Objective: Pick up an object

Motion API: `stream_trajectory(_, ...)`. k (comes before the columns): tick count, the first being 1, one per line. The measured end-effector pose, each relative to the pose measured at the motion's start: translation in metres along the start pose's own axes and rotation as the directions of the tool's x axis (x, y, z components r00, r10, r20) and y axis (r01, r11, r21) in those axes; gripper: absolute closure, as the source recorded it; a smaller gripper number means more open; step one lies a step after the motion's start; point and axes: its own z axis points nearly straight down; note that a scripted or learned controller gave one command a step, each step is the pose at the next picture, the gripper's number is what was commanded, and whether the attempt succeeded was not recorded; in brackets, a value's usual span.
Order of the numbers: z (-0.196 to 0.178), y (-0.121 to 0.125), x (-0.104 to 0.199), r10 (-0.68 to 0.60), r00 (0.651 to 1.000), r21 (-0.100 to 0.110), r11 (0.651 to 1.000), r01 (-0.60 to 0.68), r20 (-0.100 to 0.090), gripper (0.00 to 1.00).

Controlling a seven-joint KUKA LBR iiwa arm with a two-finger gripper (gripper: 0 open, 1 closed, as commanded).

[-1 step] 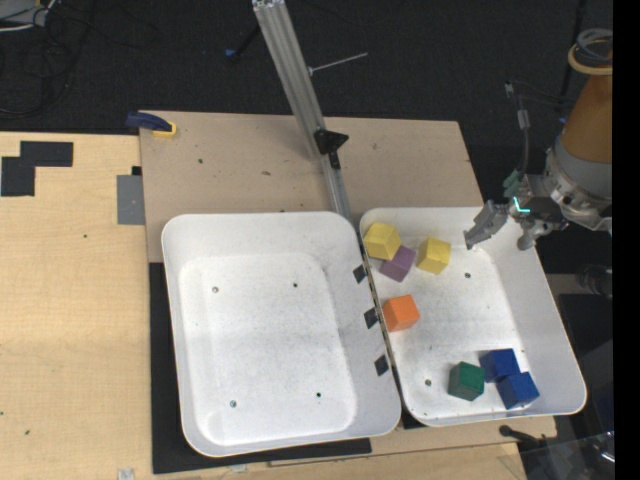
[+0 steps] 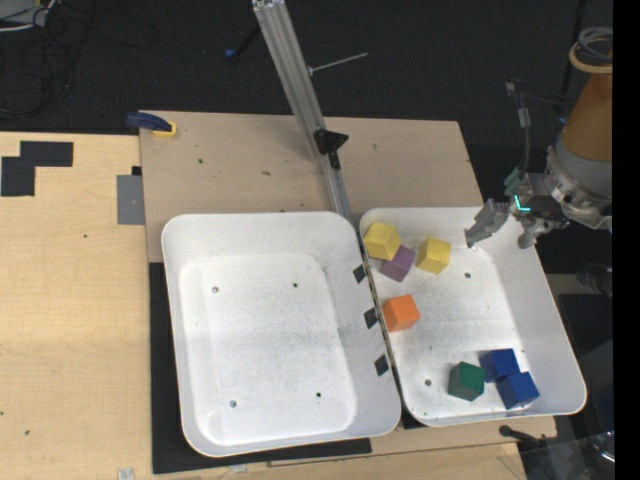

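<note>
The right bin [image 2: 545, 308] holds several blocks. Two yellow blocks [image 2: 381, 239] [image 2: 433, 255] sit near its far-left corner with a purple block [image 2: 399, 263] between them. An orange block [image 2: 401, 312] lies by the left wall. A green block [image 2: 466, 381] and two blue blocks [image 2: 499, 364] [image 2: 518, 389] rest near the front edge. My gripper [image 2: 506, 228] hovers above the bin's far right edge, open, with its two fingers spread and nothing between them. It is to the right of the nearer yellow block.
The left bin [image 2: 200, 238] stands beside the right one, with small black clips along their shared wall. A slanted aluminium rail [image 2: 295, 78] rises behind the bins. A blue and yellow clamp [image 2: 152, 123] sits at the board's far left corner.
</note>
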Motion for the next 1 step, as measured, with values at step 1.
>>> stream_trajectory(1,0.0573,-0.0076,0.0084,0.001,1.0,0.006,1.0,-0.001,-0.001,0.0)
